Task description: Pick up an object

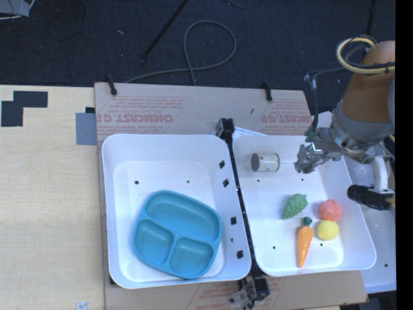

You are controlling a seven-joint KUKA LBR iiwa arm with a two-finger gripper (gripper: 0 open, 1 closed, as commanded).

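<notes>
Nearest the camera, at the front edge of the right bin (pixel 361 263): a toy carrot (pixel 303 243), long axis running front to back, green top toward the rear. Just beside that top, a yellow lemon-like piece (pixel 328 230), touching or nearly touching a red, tomato-like fruit (pixel 330 210) behind it. Left of those, near the bin's middle, a green leafy vegetable toy (pixel 295 206). Farther back, toward the rear left corner of the right bin, a small grey cylinder (pixel 264 162) on its side, long axis left to right, one flat end facing left. In the left bin (pixel 119 166), a blue divided tray (pixel 177 233) with three compartments, lying toward the front edge. Over the rear right part of the right bin, the gripper (pixel 308 160), reaching in from the right; too small and dark to judge whether open or closed, nothing visibly between its tips. Closest candidate by judgement: the cylinder, just to the left of the gripper at about the same depth; the green toy lies forward of it, toward the front edge. No task object chosen yet, all five loose in the bin. On the cardboard (pixel 193 112) behind the bins, red print upside down and mirrored, apparently "CHEMCAST"; not fully legible.
</notes>
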